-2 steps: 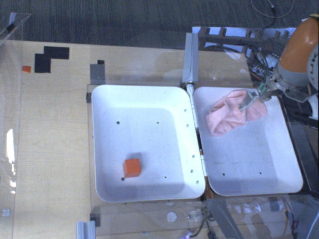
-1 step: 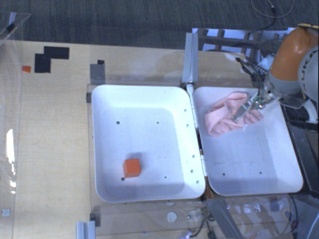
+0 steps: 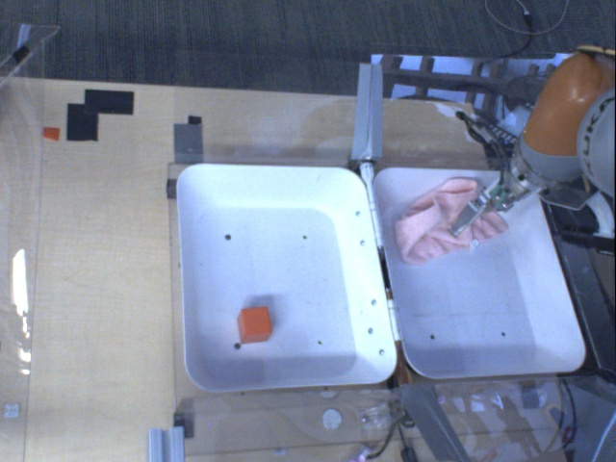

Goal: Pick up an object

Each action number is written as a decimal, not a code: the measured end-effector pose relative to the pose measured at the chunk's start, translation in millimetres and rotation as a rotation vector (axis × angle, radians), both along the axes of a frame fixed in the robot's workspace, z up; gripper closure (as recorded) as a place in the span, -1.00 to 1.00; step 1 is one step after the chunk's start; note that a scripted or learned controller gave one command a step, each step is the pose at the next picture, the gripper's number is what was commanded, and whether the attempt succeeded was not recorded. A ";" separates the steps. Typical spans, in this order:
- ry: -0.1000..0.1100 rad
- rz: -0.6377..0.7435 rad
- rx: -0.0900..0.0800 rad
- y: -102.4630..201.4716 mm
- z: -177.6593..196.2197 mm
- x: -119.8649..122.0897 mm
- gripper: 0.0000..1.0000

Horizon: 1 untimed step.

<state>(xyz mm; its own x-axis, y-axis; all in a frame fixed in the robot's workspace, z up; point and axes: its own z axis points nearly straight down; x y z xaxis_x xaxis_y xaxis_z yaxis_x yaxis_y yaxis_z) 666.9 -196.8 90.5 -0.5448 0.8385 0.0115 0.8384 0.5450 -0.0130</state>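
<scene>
Where the arm reaches in from the right, gripper sits low on a crumpled pink cloth in the right bin, upper left part; finger spread and grasp cannot be told. Left bin: one orange block, near front, well apart.

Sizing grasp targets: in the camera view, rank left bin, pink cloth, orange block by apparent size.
1. left bin, by far the largest.
2. pink cloth, crumpled in the right bin, partly under the gripper.
3. orange block, smallest, on the left bin's floor.
</scene>
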 end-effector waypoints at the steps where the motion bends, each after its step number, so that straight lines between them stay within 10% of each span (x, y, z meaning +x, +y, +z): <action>1: 0.003 0.041 0.006 -4.9 -0.2 0.4 -1.00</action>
<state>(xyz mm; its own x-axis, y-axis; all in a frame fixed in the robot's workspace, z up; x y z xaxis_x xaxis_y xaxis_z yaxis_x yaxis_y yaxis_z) 667.3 -201.7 90.3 -0.5790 0.8151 0.0185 0.8151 0.5792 -0.0119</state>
